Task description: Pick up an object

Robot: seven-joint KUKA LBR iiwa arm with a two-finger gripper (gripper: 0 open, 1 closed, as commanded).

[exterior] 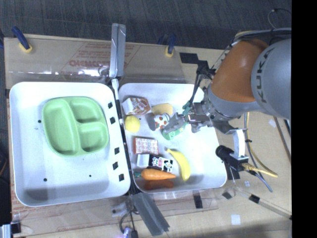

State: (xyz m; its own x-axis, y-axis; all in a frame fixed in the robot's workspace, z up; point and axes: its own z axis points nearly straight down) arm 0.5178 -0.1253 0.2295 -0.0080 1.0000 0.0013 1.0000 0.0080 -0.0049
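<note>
From the overhead camera I read the pincer [184, 117] low in the right bin [208, 175], over a small greenish-grey item [173, 128]; whether it is open, closed or gripping, I cannot tell. Risk as I judge it: items are crowded here, so a descent could nudge the neighbouring carton [161, 121] or pinch two things at once, and a loose hold would drop on lift. Right bin holds a banana [181, 163], carrot [157, 174], lemon [132, 123], a snack packet [136, 105], a red box [145, 145] and a black-and-white carton [159, 162]. Left bin [25, 182] holds a green divided tray [75, 125]. Both bins sit on the counter [59, 51].
</note>
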